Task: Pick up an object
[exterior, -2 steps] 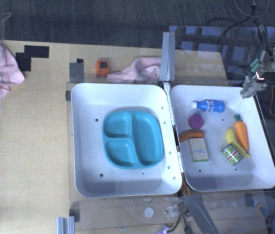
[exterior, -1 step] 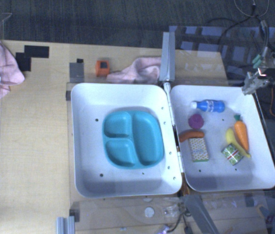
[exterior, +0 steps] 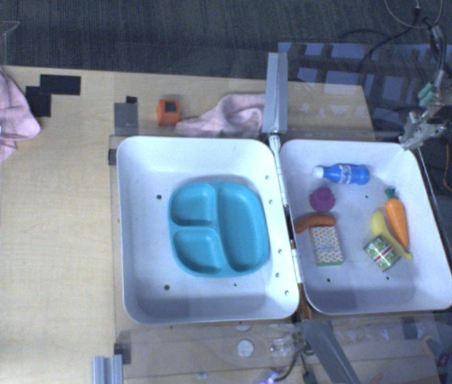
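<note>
My jaws (exterior: 418,130) hang off the far right corner of the right bin (exterior: 434,294), just outside its rim and above nothing I could grab; from this slanted look I cannot tell whether they stand apart or together (the tip is a thin grey blur against the dark clutter there). Everything worth picking lies inside the right bin. A blue-and-white bottle (exterior: 342,174) lies on its side near the far wall of that bin, the closest thing to me. Just nearer the bin's middle sits a small purple round piece (exterior: 322,198), and right beside that, toward the bin's left wall, a brown sausage-shaped piece (exterior: 314,222) lies touching the top edge of a flat patterned packet (exterior: 326,245). Toward the bin's right wall an orange carrot (exterior: 397,221) lies lengthwise against a yellow banana (exterior: 382,229), and a small green-and-white cube (exterior: 382,254) rests at the banana's near end. To the left of the right bin, the left bin (exterior: 142,286) holds a blue divided tray (exterior: 218,227) at its centre. Beyond the bins' far edges, on the table (exterior: 50,254), lie a crumpled pink cloth (exterior: 226,117) and a small orange block (exterior: 168,110).
</note>
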`<state>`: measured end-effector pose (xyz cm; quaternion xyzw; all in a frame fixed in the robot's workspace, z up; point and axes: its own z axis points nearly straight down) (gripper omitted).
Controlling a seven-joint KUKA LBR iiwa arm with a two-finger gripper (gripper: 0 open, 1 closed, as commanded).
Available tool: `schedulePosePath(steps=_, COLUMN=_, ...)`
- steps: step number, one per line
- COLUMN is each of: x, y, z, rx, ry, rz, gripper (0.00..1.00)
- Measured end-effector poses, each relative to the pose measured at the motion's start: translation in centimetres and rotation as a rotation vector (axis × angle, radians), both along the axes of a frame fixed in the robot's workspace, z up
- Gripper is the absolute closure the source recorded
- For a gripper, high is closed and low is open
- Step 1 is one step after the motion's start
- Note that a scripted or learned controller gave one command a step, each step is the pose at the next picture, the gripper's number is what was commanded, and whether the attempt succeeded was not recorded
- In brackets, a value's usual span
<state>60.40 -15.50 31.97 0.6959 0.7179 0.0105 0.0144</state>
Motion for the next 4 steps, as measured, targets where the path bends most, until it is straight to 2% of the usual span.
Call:
schedulePosePath(steps=1, x=2.1, y=-1.6, z=-2.7, rx=-0.016, ry=0.026, rz=0.815, gripper=1.00)
schedulePosePath(steps=2, x=2.3, y=-1.5, z=-1.3, rx=-0.022, ry=0.016, rz=0.818, gripper=1.00)
schedulePosePath(steps=3, x=4.1, y=-5.0, z=-3.1, rx=-0.004, ry=0.028, rz=0.281, gripper=1.00)
schedulePosePath(steps=4, x=5.2, y=-2.5, z=1.4, rx=-0.029, ry=0.022, rz=1.275, gripper=1.00)
